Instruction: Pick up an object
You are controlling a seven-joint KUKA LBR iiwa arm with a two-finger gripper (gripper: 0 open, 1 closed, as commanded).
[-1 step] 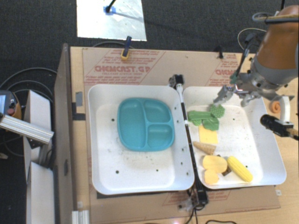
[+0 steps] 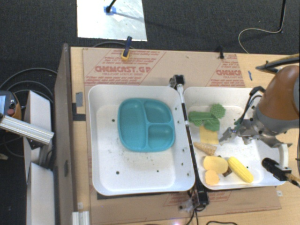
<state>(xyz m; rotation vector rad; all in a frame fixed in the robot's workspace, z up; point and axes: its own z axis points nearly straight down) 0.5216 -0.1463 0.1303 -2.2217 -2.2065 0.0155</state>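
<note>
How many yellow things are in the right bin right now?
4, maybe more hidden under the arm: a pale yellow block mid-bin, a corn cob near the front, and two rounded yellow pieces, one beside the corn, one at the front edge.

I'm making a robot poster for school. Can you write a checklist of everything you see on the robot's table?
Surface: cardboard-covered bench bearing left bin and right bin.
Job's things: in the right bin, green toy food, yellow wedge, corn cob, yellow pieces.
Clutter: teal divided plate in the left bin.
Grippers: gripper over the right bin; nothing seen between its fingers.
Cables: cord on the floor.
Surroundings: dark carpet, silvery sheet.
</note>
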